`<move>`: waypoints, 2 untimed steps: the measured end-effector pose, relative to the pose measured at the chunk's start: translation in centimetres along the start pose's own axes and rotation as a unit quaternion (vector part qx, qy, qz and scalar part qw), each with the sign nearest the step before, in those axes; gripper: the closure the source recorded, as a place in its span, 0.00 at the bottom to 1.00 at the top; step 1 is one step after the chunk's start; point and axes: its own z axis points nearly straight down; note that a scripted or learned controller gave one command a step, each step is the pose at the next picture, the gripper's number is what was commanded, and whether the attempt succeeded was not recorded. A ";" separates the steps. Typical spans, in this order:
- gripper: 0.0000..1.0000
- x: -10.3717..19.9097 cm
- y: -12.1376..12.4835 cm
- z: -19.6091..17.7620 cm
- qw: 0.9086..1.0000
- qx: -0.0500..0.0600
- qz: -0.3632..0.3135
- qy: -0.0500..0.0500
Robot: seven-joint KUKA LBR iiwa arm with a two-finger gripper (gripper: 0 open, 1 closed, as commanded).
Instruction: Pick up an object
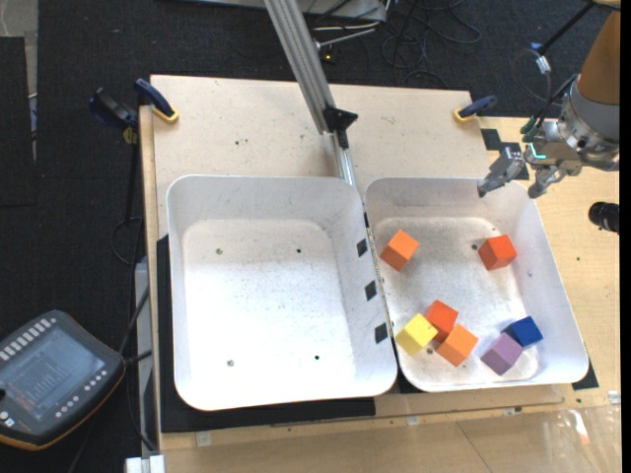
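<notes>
My gripper [520,179] hangs over the far right rim of the right bin [552,264], its two fingers spread open with nothing between them. Below and to its left a red-orange cube [497,251] lies in the bin. An orange cube [399,249] sits near the bin's left wall. At the front of the bin cluster a yellow cube [416,333], a red-orange cube [442,316], an orange cube [457,345], a purple cube [502,353] and a blue cube [524,331].
The left bin [261,284] stands beside the right one. A slanted metal pole [301,47] crosses the bench's far side and ends at the divide between the bins. A handheld control pendant [49,377] lies at the lower left, off the bench.
</notes>
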 end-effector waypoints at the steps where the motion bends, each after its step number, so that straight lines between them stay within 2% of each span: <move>1: 0.00 0.0 0.1 -0.3 1.000 -0.002 -0.001 -0.001; 2: 0.00 0.1 1.0 5.5 1.000 0.000 -0.001 0.000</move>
